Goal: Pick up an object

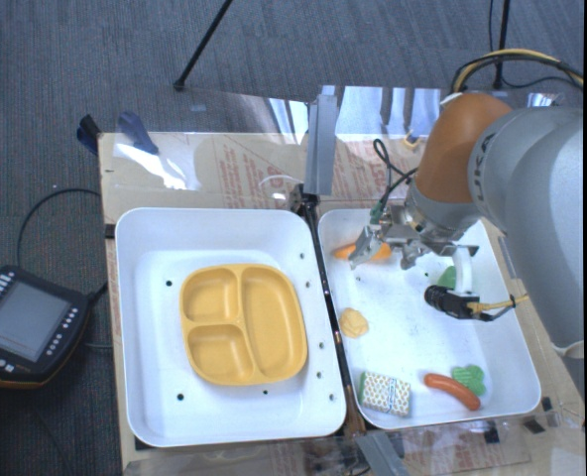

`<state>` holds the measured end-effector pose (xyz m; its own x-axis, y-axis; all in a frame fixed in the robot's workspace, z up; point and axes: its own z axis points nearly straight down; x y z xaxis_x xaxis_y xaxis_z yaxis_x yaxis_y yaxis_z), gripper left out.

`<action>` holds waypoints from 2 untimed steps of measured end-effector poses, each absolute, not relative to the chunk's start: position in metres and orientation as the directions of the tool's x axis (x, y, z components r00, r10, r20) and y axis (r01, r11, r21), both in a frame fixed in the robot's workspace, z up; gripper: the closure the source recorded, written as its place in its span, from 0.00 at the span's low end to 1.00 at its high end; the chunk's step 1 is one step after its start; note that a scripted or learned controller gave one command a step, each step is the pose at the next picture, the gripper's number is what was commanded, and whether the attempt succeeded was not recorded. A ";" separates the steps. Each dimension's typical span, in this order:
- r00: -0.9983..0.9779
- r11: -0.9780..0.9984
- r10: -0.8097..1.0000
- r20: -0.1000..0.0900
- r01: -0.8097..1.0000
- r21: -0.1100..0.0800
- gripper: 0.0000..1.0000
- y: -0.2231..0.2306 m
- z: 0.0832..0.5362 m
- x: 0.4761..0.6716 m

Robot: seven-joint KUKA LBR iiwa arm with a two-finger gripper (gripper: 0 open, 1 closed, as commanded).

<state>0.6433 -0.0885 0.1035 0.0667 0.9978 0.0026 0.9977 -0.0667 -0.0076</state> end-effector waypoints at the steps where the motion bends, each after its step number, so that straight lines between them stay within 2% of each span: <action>1: 0.081 -0.081 0.997 0.002 0.997 -0.005 0.00 -0.090 0.123 0.644; 2: 0.091 -0.091 0.996 0.001 0.996 -0.010 0.00 -0.086 0.104 0.643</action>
